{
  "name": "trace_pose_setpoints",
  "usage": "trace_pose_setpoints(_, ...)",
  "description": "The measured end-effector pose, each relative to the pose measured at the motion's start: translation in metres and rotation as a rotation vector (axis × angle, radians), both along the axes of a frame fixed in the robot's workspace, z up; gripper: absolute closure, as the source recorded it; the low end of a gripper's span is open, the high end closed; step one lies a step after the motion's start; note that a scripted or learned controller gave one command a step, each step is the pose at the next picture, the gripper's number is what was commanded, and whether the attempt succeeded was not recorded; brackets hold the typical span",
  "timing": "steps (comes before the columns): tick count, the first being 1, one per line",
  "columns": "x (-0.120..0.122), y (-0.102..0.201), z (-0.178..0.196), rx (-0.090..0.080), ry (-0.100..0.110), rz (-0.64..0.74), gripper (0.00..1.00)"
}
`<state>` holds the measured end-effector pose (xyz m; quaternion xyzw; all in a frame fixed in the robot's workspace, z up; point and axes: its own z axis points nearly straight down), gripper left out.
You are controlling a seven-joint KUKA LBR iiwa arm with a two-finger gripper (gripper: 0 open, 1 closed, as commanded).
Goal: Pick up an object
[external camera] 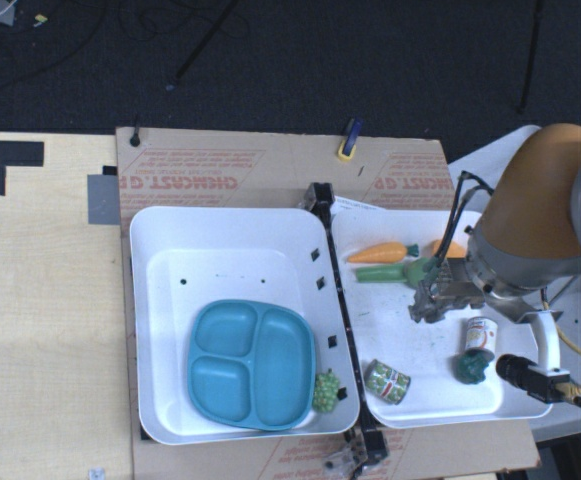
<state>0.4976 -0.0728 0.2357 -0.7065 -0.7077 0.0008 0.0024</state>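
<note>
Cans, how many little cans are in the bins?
2. One can lies on its side at the near left of the right bin. The other can stands further right, beside a teal object. The arm may hide more.

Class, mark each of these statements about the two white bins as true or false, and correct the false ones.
1. The blue divided plate lies in the left bin. True.
2. The green grapes sit on the plate. False: they lie beside its right edge, on the bin floor.
3. The carrot lies in the right bin. True.
4. The small can is in the left bin. False: it lies in the right bin, near the front.
5. The gripper is over the right bin. True.
</note>
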Motion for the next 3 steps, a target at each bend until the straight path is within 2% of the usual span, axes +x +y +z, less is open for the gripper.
trace_pose_setpoints(1, 0.007, 0.008, -0.006, -0.001, 0.0, -0.001, 1.0)
trace_pose_setpoints(2, -0.006, 0.004, -0.018, -0.002, 0.001, -0.003, 1.0)
trace_pose_setpoints(3, -0.009, 0.0, -0.003, -0.002, -0.004, -0.005, 1.0)
